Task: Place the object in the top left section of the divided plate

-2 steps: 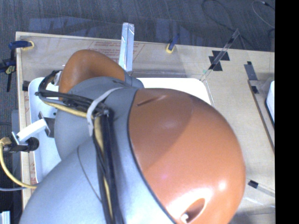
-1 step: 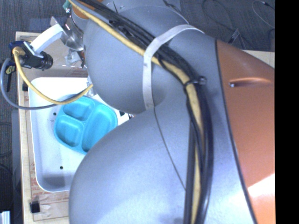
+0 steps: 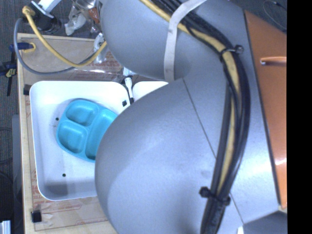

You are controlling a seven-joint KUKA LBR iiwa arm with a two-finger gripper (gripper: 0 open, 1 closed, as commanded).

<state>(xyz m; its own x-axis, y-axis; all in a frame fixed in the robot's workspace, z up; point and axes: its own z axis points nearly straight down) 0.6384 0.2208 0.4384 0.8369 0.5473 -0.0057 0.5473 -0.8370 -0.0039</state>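
A blue divided plate (image 3: 83,128) lies in the left white bin (image 3: 41,130), toward its far side, with its right part hidden under the arm. Two of its sections show and nothing lies in them. My gripper (image 3: 80,11) is at the top left of the view, past the far rim of the bins and above the bench, well away from the plate. It looks blurred and partly cut off by the big grey arm (image 3: 185,130).
The arm's bulk covers nearly all of the right bin (image 3: 148,87), leaving a sliver of its far left corner. A yellow cable (image 3: 53,52) loops over the wooden bench behind the bins. The left bin's near half is bare white floor.
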